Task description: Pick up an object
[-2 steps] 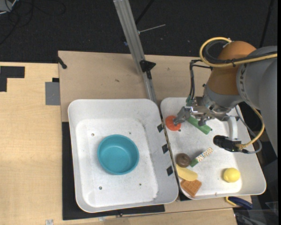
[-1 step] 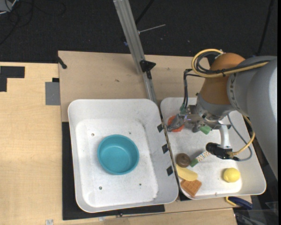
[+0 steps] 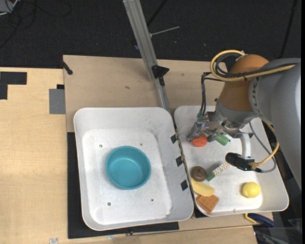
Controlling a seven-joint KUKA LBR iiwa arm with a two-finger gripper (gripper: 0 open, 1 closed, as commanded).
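Observation:
My gripper (image 3: 200,131) is low in the right bin (image 3: 274,200), near its back left corner. A small red-orange object (image 3: 199,142) lies directly under and in front of it, touching or nearly touching the tool. Just to its right lies a green block (image 3: 222,139), partly under the wrist. Nearer the front of the same bin lie a brown round piece (image 3: 198,174), a pale yellow piece (image 3: 204,188), an orange wedge (image 3: 208,203), a yellow lemon-like ball (image 3: 251,189) and a striped stick (image 3: 221,168).
In the left bin (image 3: 91,131) sits a teal bowl (image 3: 128,166). A metal rail (image 3: 145,39) slants down from the back to the divider between the bins. Black cables (image 3: 244,161) loop off the wrist over the right bin.

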